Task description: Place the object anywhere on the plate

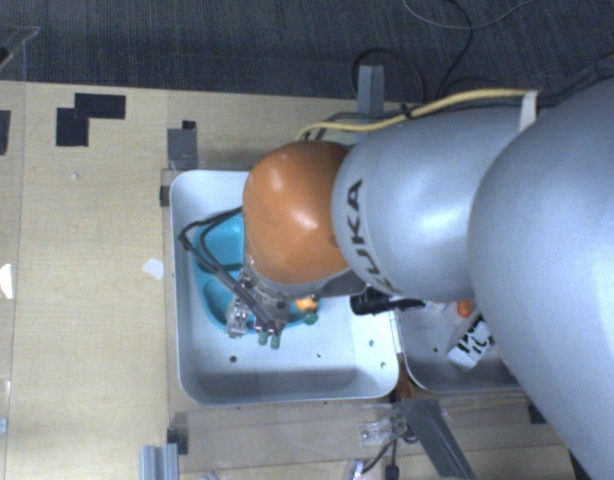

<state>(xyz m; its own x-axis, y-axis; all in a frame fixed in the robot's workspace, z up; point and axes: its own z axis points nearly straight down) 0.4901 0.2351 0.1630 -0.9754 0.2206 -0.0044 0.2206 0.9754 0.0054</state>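
Nearest the camera, at the bench's (pixel 77 298) front edge: metal brackets, and the front wall of the left bin (pixel 287 383) beside the front corner of the right bin (pixel 437 376).

Just behind, over the floor of the left bin: gripper (pixel 268 339), pointing down, at the near right edge of the blue plate (pixel 219 258). Grip state impossible to tell from this angle; nothing seen held.

Beside the gripper, on its right: small orange object (pixel 307 306), on the white bin floor, off the plate and partly hidden under the wrist.

In the right bin: a black-and-white item (pixel 468 348), mostly covered by the arm (pixel 437 208).

Middle depth: blue plate in the left half of the left bin, a black cable (pixel 200 231) looping across it; orange band (pixel 287 213) of the arm above the plate's right side, grey links spreading toward the right of the view.

Further back: black square marks (pixel 87 118) on the bench top.

Farthest: dark carpet (pixel 237 28) with a thin cable (pixel 457 13) lying loose on it.
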